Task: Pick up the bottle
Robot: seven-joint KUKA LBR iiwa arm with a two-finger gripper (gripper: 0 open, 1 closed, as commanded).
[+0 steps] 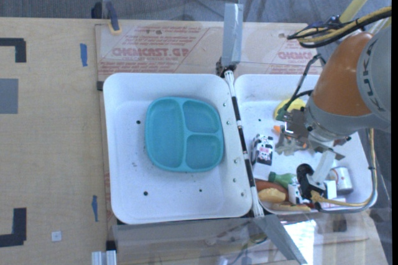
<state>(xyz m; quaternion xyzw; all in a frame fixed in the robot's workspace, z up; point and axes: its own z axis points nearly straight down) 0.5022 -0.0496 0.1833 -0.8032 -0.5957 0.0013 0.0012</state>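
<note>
Arm [345, 83]: bent low over right bin [258, 99].
Pincer [291, 136]: opening cannot be told.
Board [155, 37] print: red, roughly "CHEMCAST GP".

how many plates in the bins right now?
1. A teal divided plate lies flat in the middle of the left bin. The arm covers part of the cluttered right bin, so another could be hidden there.

text: red printed lettering | on: brown board [155, 40] | legibility: too blurred to read surely
</note>
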